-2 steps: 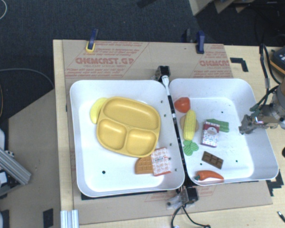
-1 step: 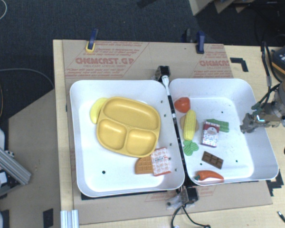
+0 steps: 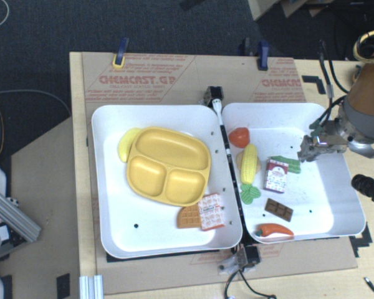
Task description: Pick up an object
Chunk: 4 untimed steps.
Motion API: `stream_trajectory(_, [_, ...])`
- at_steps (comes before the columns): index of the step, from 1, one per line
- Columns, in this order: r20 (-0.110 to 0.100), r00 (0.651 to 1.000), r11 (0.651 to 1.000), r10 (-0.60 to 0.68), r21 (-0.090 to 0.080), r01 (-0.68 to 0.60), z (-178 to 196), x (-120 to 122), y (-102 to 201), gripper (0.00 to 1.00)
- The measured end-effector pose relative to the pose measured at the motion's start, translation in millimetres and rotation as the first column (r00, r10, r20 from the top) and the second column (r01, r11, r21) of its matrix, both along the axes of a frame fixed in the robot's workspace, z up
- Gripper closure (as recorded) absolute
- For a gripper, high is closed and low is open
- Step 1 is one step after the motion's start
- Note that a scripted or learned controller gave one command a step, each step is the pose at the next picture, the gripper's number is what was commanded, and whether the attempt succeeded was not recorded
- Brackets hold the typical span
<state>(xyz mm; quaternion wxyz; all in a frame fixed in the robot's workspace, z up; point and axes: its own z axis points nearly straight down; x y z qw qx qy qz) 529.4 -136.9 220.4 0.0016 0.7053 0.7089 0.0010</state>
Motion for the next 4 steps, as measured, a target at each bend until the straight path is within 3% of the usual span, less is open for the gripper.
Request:
stream_trajectory(1, [0.001,1.000,1.000,0.002,0.001,-0.002,9.1,34.9,49.2,1.00])
stream_trajectory(3, [0.001,1.000,1.000,0.000,0.001,0.000,-7.4,99.6,123.4,1.00])
stream_trajectory(4, [0.001,1.000,1.000,-0.001,0.001,0.001,11.5,112.6,150.3,1.00])
